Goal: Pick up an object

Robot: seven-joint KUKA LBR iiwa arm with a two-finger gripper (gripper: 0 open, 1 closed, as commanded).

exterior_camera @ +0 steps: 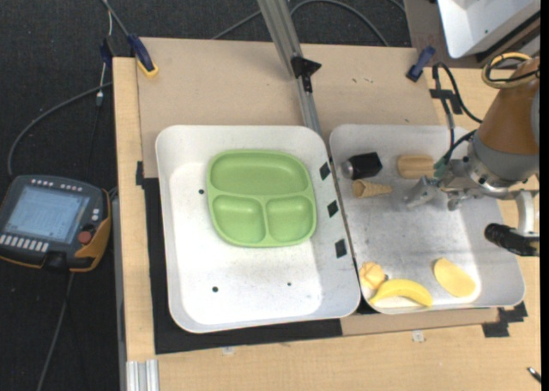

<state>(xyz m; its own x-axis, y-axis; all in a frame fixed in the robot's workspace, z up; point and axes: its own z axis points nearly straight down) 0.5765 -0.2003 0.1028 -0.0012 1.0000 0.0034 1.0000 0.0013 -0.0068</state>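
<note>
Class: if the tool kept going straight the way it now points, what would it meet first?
Probably the bare floor of the right bin, since the tool points down just below the wooden cylinder; depth is unclear.

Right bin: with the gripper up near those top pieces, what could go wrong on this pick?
The gripper sits just below the wooden cylinder, with the cone and black block close by; it may nudge one instead of grasping. All three lie near the right bin wall, so a push could pin them there.
</note>
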